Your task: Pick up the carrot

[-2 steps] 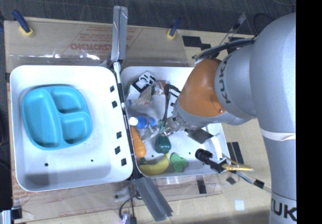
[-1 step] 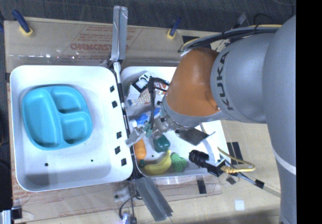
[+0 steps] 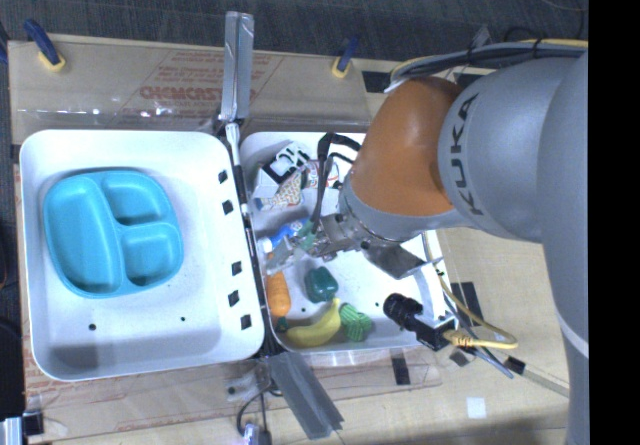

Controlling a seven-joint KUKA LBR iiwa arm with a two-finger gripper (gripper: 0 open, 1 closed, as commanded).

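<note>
Grey arm with its orange band looms closest to the lens, hiding much of the right bin. Its gripper hangs low among clutter; whether it is apart or closed I cannot tell. Just below and left of it lies the carrot, against the bin's left wall, a banana beside its lower end. It looks light, stiff and smooth (probably a toy), best pinched across its middle.
</note>
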